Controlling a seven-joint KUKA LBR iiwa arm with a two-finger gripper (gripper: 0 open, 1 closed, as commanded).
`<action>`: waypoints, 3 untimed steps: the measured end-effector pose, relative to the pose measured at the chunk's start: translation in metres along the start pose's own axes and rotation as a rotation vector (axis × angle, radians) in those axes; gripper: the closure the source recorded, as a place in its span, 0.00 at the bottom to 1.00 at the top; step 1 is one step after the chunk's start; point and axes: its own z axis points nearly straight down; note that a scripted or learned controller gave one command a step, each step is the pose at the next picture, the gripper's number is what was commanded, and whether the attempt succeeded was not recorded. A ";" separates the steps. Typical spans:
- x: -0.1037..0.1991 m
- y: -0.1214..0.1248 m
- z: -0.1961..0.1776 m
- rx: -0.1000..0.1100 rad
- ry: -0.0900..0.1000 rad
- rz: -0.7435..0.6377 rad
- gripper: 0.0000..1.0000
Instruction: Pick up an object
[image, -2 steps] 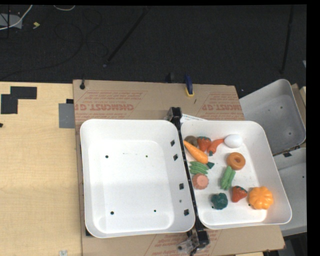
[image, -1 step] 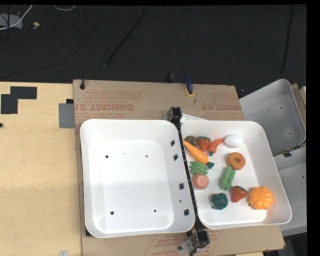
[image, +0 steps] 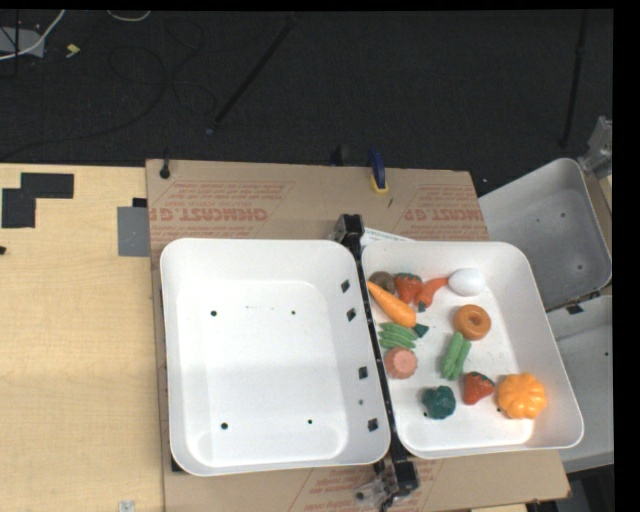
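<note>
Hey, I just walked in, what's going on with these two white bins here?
Nothing is being handled at this moment. The right bin holds a scatter of toy food: a carrot, a white egg, a donut, a green pod, a strawberry, an orange pumpkin and a few more pieces. All of it lies loose, so picking one up has not yet happened.

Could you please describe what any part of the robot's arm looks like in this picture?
A small pale grey piece at the right edge, above a grey metal sheet, may belong to the arm. It looks angular and metallic. Too little of it is seen to tell cables, markings or bands.
</note>
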 end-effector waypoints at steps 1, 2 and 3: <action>0.001 0.001 -0.031 -0.010 -0.003 -0.005 1.00; 0.002 0.001 -0.059 -0.011 -0.003 -0.008 1.00; 0.002 0.000 -0.081 -0.009 -0.002 -0.009 1.00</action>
